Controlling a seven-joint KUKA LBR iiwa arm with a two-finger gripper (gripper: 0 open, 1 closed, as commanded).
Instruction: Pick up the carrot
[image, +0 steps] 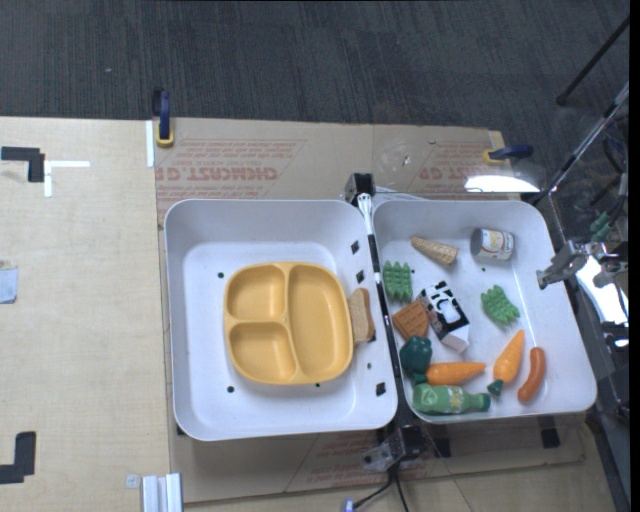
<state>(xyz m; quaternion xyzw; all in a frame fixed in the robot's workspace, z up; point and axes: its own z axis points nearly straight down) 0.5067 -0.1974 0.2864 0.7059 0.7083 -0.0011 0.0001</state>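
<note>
My pincer (560, 268) at right bin's (560, 395) far edge; apart or together, cannot tell. Carrot (509, 356) lies free near front right, beside sausage (532, 373); top approach possible.

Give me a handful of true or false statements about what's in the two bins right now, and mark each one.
1. The yellow plate sits in the left bin. True.
2. The green bottle stands upright. False: it lies on its side near the right bin's front edge.
3. A carrot lies beside the sausage. True.
4. The slice of bread lies in the plate's middle. False: it rests against the plate's right rim.
5. The can is in the left bin. False: it is in the right bin.
</note>
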